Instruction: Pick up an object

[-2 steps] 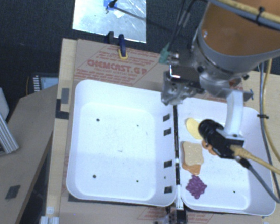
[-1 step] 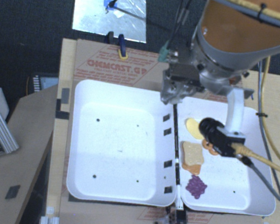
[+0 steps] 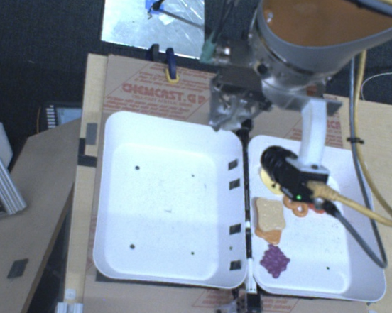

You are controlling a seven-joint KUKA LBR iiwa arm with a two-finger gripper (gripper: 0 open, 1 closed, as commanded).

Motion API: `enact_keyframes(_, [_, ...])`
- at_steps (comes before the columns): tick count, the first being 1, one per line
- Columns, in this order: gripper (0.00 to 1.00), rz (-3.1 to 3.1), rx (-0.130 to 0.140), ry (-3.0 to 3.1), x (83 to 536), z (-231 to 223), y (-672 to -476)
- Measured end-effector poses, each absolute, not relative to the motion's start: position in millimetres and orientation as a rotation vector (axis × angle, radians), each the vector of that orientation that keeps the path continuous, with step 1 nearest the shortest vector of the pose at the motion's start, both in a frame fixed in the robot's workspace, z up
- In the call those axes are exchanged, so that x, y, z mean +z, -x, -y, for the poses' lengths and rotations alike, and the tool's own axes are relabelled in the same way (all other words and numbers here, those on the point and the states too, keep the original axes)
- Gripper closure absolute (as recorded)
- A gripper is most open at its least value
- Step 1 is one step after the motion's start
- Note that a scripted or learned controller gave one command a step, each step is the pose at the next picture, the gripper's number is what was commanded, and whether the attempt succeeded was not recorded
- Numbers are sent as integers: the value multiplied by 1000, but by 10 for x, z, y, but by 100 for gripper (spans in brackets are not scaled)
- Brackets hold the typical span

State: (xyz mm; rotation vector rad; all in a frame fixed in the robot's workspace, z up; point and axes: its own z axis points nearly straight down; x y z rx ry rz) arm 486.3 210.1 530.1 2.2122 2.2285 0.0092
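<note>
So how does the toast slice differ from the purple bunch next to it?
The toast slice is pale tan, flat and squarish; the purple bunch is dark violet, knobbly and rounded. The toast slice looks larger than the purple bunch and lies farther up the view. Both rest in the right bin, near its left wall.

Grey arm (image 3: 302, 64), orange band (image 3: 321, 18), metallic hand (image 3: 230, 122)

I log three items in the right bin (image 3: 336, 260). Tan toast slice (image 3: 269, 218) lies flat near its left wall. Purple grape cluster (image 3: 275, 260) sits just camera-side of it. Small orange piece (image 3: 301, 210) lies beside the toast.
</note>
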Motion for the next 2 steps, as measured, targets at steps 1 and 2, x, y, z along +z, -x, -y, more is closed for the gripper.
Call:
enact_keyframes(1, [100, -2227, 6, -2214, 5354, -2351, -5162])
enact_keyframes(2, [100, -2229, 8, -2212, 5465, -2343, -5154])
